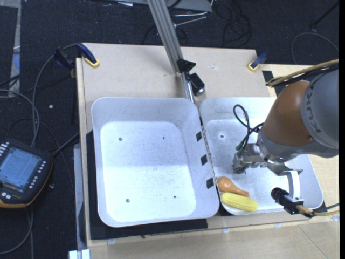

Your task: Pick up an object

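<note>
Two shallow white bins sit side by side on a tan bench (140,69) in the camera view. The left bin (145,161) is the larger in the picture, with a few dark specks on its floor. The right bin (221,125) holds the objects: a yellow corn cob (240,202) lies at its near edge, and an orange, pear-shaped toy (232,186) lies touching it on the far side, close to the wall shared with the left bin. The grey arm with its orange band (288,117) reaches in from the right over the right bin. Its gripper (241,163) hangs low above the bin floor, just beyond the orange toy and apart from it. Whether the pincer is spread or pressed together I cannot tell. A teach pendant (19,171) lies on the dark floor left of the bench.
</note>
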